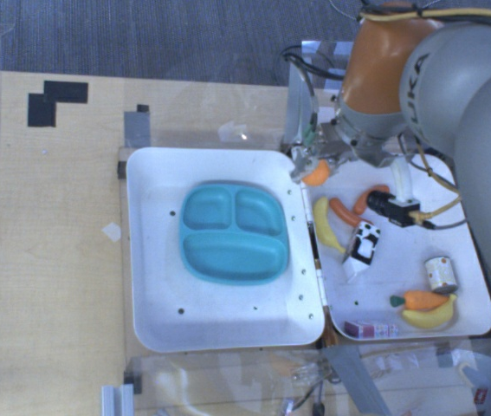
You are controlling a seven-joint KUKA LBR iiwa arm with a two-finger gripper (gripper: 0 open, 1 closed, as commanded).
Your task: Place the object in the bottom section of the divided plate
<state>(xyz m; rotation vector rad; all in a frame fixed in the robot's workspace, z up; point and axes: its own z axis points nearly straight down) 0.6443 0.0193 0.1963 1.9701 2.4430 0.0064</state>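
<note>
A light blue divided plate (232,232) lies in the middle of the left white bin (154,319). Its wide bottom section (232,258) holds nothing, and neither do the two small upper sections. My gripper (310,165) hangs over the top left corner of the right bin (479,315), close to the wall between the bins. A small orange object (318,174) sits pinched at the fingertips, partly hidden by one finger. It is up and to the right of the plate.
The right bin holds a yellow banana (327,224), an orange-red sausage shape (345,211), a black-and-white tube (362,248), a small can (440,274), a toy carrot (425,300) on a second banana (427,317) and a pink packet (371,329). The arm's cables (418,211) trail above them.
</note>
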